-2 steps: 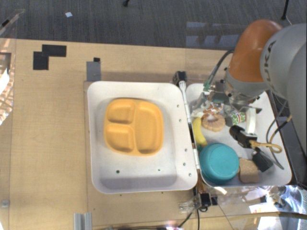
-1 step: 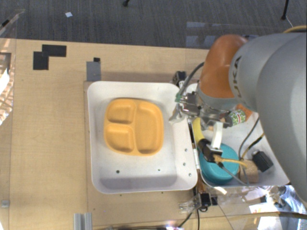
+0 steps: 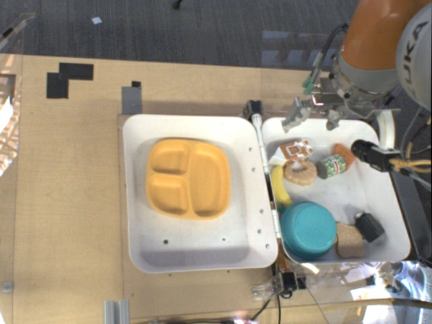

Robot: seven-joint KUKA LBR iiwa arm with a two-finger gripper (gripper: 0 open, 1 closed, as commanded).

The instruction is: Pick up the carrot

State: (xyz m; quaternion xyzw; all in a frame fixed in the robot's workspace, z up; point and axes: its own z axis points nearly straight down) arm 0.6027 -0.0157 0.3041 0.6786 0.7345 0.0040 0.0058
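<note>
from the overhead camera view i have the gripper [image 3: 314, 118] hanging above the far rim of the right bin [image 3: 395, 208], its two fingers spread apart with nothing between them, so the claw is released and empty. the carrot [image 3: 345, 154] is what i take the small orange piece to be, lying in the far right part of that bin, touching the green can [image 3: 332, 167] and just beside a black fitting [image 3: 372, 155] that reaches in from the right. i judge we are at the approach step: no grasp yet, and the gripper sits to the left of the carrot and beyond it. the next move calls for sliding right and toward the near side, then coming down with the fingers straddling the orange piece while keeping clear of the can and the black fitting, which crowd it closely. for writing, i can read "uk" on the grey arm housing [image 3: 418, 42] at the right edge. the can and the small packet [image 3: 297, 148] carry print too small to read. the left bin [image 3: 138, 201] holds a yellow divided plate [image 3: 188, 178].
</note>
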